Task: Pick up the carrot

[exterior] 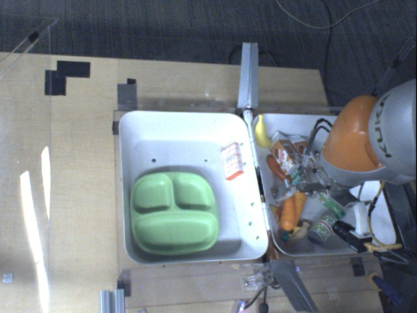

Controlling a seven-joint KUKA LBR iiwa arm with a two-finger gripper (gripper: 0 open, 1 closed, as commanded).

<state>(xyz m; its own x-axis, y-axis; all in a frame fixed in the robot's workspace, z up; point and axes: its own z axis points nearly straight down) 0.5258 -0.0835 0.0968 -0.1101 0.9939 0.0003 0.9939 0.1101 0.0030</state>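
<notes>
Arm: we see the grey arm (pixel 391 126) reaching in from the right, its orange band (pixel 352 135) hanging over the right bin (pixel 391 230).

Gripper: we place the gripper (pixel 306 178) low in the right bin, among the clutter, below and to the left of the orange band. We cannot tell how it is set or whether it has hold of anything; wires and dark parts blur together there.

Carrot: we find the carrot (pixel 291 210) just below the gripper and slightly to its left, lying in the right bin near the bin's left wall. Its upper end comes very close to the gripper; we cannot tell whether they touch.

Banana: a yellow banana (pixel 261 133) lies up and to the left of the gripper, in the right bin's top left corner.

Packet: a reddish wrapped packet (pixel 281 156) sits just up and left of the gripper.

Can: a small green and grey can (pixel 322 230) lies below and right of the gripper, just beside the carrot.

Left bin: the left bin (pixel 163 126) stands well to the left of the gripper. It holds a green divided tray (pixel 174 212) and a small red and white box (pixel 232 161).
</notes>
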